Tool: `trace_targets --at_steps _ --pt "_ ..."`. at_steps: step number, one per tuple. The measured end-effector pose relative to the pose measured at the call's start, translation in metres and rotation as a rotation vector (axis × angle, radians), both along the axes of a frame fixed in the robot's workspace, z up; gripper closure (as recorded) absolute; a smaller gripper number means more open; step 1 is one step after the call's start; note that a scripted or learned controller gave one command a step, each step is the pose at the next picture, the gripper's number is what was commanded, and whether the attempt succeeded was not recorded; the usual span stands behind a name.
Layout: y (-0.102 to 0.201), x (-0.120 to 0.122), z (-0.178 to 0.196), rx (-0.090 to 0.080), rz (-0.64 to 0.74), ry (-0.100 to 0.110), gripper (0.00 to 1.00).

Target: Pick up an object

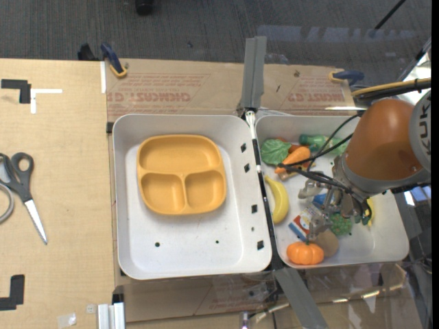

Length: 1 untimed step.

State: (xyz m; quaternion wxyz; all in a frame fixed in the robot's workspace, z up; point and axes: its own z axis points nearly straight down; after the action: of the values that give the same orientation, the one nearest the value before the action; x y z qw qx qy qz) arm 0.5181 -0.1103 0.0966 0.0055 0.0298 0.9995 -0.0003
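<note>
Arm (pixel 387 139) cut off at right edge, its orange band hiding part of right bin (pixel 384 252); gripper (pixel 334 211) blocks small unidentifiable items beneath it.

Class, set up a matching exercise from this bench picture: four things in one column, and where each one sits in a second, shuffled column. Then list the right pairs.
Things:
1. yellow divided plate
2. banana
3. small orange pumpkin
4. scissors

Places:
A. near front edge of right bin
B. on the bench, left of both bins
C. in the left bin
D. along left wall of right bin

Pairs: 1-C, 2-D, 3-A, 4-B
</note>
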Motion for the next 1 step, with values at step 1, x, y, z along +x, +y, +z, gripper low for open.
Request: trace_targets --at_steps 1 --pt "-0.0188 0.0728 0.0018 -0.002 0.052 -0.005 0.0"
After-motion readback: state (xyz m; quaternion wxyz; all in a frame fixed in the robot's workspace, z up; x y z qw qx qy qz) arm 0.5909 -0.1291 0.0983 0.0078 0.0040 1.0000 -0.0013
